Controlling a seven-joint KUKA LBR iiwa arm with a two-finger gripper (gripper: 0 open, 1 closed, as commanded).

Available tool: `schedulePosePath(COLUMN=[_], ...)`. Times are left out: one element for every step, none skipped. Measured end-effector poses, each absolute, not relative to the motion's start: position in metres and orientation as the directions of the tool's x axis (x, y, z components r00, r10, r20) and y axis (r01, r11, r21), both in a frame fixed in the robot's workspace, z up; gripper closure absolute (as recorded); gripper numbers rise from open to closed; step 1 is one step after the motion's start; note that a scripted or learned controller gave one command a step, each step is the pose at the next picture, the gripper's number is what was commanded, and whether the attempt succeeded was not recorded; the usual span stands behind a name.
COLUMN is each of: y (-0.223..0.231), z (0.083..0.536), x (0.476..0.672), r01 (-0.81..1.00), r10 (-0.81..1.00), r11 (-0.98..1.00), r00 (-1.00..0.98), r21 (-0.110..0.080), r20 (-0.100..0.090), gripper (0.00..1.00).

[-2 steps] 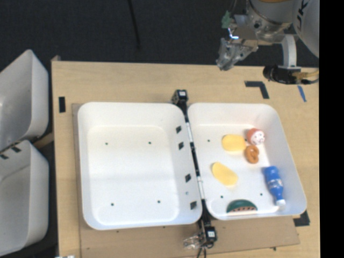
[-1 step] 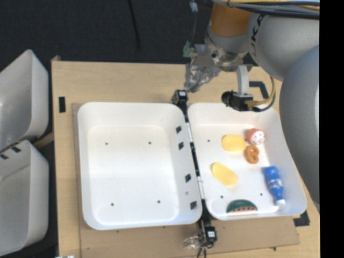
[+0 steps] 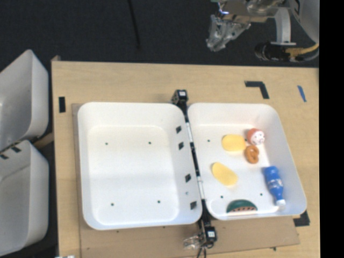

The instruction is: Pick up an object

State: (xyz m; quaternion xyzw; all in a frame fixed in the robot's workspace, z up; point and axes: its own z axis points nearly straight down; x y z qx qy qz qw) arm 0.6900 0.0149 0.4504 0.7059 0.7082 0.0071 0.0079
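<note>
At upper right of frame, gripper (image 3: 218, 41) above surface (image 3: 134, 82), well apart from right bin (image 3: 271, 113); finger state unclear.

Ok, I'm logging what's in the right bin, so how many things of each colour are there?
Yellow: 2, one and another
Blue: 1, bottle
Orange: 1, pretzel
Red and white: 1, small toy
Green and red: 1, melon slice
Total: 6
</note>
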Motion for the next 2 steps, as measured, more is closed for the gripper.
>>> schedulePosePath(y=[0.02, 0.05], z=[0.462, 0.241], x=[0.688, 0.687], r01=[1.0, 1.0], r10=[1.0, 1.0], r11=[0.003, 0.004], r00=[-0.003, -0.004], r21=[0.003, -0.015], r20=[-0.002, -0.002], gripper=[1.0, 1.0])
